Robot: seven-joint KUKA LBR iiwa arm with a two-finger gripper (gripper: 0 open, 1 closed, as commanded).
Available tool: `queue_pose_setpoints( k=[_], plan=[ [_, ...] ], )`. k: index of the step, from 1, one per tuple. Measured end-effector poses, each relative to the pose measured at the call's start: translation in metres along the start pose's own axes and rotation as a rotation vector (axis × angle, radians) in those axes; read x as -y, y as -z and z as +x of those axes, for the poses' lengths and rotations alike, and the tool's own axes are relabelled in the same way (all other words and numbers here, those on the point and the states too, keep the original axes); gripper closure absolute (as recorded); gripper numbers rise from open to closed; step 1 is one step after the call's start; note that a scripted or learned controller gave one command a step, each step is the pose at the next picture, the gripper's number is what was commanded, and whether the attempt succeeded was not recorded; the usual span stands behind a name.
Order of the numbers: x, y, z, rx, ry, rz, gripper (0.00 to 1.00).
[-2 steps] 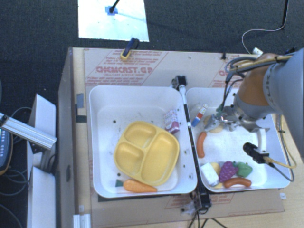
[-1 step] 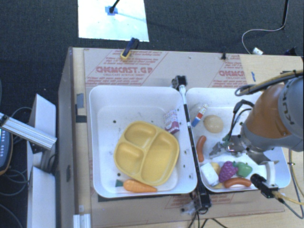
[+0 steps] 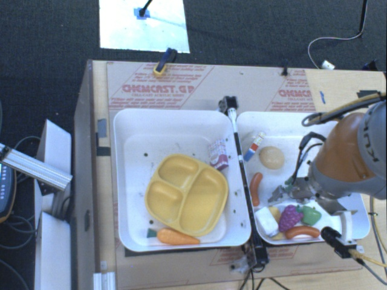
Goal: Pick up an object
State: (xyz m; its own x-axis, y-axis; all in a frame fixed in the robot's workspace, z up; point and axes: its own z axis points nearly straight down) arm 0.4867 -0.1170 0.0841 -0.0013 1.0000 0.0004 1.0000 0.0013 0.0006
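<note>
Lowermost red sausage [image 3: 302, 232], roughly left-right.

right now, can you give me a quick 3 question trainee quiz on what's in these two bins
1. True or false: the yellow divided plate lies in the left bin.
2. Which lies closest to the purple grapes? A) carrot B) green toy C) small can
3. Fill in: the carrot lies at the plate's ____ edge.

Key: 1 true; 2 B; 3 near (bottom)
</note>
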Motion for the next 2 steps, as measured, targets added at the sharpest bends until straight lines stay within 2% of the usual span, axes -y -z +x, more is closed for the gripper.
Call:
queue_pose_setpoints(
  k=[1,2],
  plan=[
    [0.000,0.000,-0.027,0.001,-0.001,-0.001,0.00],
    [-0.117,0.001,-0.003,0.000,0.003,-0.003,0.00]
  ],
)
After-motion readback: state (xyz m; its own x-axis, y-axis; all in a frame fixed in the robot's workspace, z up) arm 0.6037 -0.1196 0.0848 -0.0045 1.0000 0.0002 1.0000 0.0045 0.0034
